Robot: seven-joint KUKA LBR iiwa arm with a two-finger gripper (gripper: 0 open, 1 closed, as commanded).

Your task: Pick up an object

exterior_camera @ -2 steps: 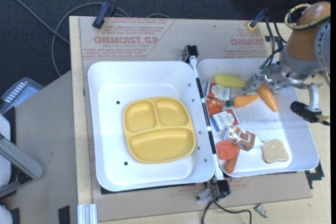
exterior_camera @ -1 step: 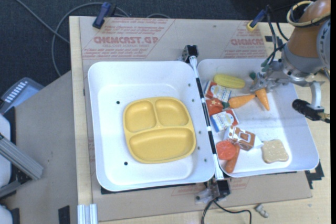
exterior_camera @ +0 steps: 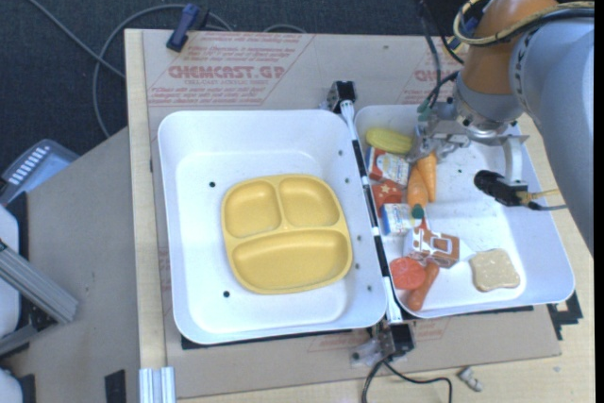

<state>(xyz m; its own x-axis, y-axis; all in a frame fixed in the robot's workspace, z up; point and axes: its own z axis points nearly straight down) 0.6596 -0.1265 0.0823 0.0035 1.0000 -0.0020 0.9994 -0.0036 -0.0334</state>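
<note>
My gripper (exterior_camera: 436, 139) hangs low in the right bin (exterior_camera: 547, 245); I cannot tell its state from here. Just below it, nearly touching, lies one toy carrot (exterior_camera: 422, 180), which I judge light, stiff and slick, best pinched across its thick middle. Beside me to the left sits one yellow banana (exterior_camera: 388, 141); farther below, one bread slice (exterior_camera: 494, 270) and one tomato (exterior_camera: 408, 273). Well off to my left, one yellow divided plate (exterior_camera: 286, 232).
</note>
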